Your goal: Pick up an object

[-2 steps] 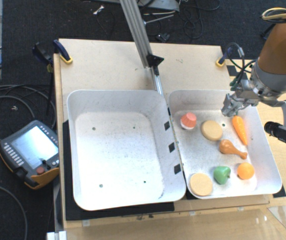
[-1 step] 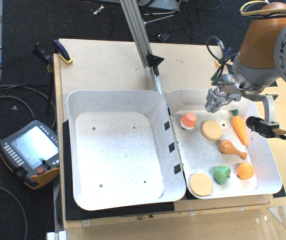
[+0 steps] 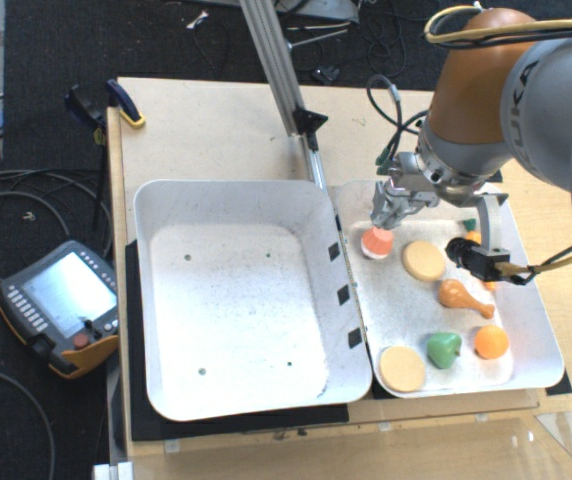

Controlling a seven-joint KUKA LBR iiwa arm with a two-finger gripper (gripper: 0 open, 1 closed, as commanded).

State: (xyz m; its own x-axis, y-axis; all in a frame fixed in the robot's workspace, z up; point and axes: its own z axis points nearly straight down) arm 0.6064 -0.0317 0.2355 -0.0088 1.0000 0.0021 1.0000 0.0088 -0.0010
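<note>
Reaching in from the right, arm angles down; jaws over pink object, grip unclear.

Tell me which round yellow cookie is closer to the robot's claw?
The upper cookie, just right of the pink toy under the gripper. The other cookie lies by the bin's near edge.

Even, bright overhead light; white bins near washed out, w/ soft shadows along their inner walls. Floor dark, detail lost. Mild glare on the arm's orange band. Focus fairly sharp overall, slight softness and grain throughout.
</note>
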